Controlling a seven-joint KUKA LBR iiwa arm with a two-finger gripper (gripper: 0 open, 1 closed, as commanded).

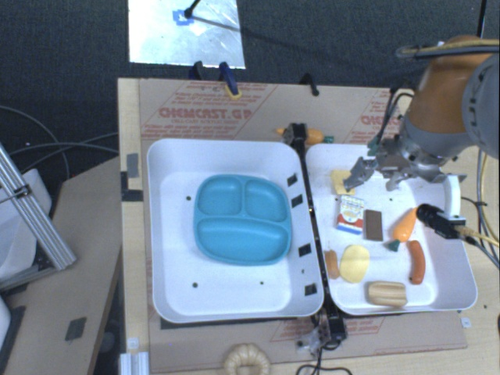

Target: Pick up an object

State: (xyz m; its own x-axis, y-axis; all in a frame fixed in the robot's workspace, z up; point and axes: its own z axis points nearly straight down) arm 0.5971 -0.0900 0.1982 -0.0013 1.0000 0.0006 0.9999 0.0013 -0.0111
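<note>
Two white bins side by side on a cardboard-covered bench (234, 104). Left bin (168, 287) taken up by a blue divided plate (242, 217), lying flat near its middle. Grey arm (453, 92) reaching in from the right, over the far end of the right bin (461, 283). Gripper (375, 172) low above that bin's far left corner, just beside a yellow piece (338, 181); finger spread impossible to tell, nothing visibly held. Scattered in the right bin, all resting on its floor: bread roll (387, 293) nearest, pale yellow lump (355, 262), small carton (351, 213), red sausage (417, 261), carrot (404, 226), brown bar (373, 225), small orange piece (332, 263).
</note>
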